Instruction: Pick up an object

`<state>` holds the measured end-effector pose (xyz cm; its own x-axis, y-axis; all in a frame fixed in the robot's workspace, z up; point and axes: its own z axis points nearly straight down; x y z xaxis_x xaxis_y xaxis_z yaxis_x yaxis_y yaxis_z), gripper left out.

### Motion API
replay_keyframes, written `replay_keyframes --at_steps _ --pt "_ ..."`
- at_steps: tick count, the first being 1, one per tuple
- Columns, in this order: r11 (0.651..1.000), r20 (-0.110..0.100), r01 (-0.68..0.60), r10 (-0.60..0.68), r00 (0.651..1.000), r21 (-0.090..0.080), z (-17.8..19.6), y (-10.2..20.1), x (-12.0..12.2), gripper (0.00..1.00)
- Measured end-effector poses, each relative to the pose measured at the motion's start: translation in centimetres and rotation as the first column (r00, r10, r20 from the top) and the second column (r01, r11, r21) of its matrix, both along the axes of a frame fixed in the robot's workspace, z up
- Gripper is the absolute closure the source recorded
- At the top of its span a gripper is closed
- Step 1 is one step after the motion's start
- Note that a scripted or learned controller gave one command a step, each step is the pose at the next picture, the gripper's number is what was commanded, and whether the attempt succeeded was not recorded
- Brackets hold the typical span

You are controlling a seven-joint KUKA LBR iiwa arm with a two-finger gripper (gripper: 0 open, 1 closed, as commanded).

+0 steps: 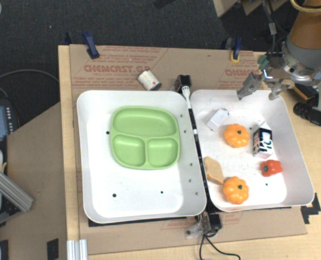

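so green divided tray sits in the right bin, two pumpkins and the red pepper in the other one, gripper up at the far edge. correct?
Not quite: the camera view shows the green divided tray in the left bin. The two pumpkins and the red pepper lie in the right bin, and the gripper is at its far edge.

The arm [306,31] reaches in from the right, its gripper [261,88] hanging with fingers [247,88] spread apart, holding nothing.

A green divided tray [145,137] lies in the left white bin [95,188]. On the cardboard bench top [117,64], a small white cylinder [148,80] rests just beyond that bin's far edge. Blue clamps [90,44] grip the board's far edge.
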<state>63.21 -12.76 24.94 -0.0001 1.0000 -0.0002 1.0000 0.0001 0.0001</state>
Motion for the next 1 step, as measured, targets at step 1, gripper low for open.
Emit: replay_keyframes --at_steps 1 --pt "1.0 0.013 -0.001 0.001 1.0 -0.004 -13.65 -4.22 -0.98 0.0"
